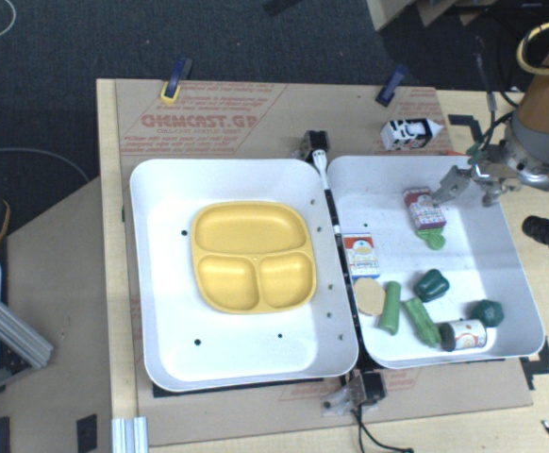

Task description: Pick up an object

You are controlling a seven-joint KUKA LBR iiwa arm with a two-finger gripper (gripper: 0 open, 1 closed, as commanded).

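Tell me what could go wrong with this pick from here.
Two risks. The gripper sits beside the small pink box, which touches a small green piece; closing there might nudge both rather than grasp one. Farther down the right white bin, the green pieces and the small white can crowd together, so a grasp there could easily catch two things.

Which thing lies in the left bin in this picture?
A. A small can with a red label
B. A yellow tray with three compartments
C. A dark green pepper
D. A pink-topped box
B: the yellow tray lies in the middle of the left bin, its three compartments facing up, while the small items sit in the right bin.
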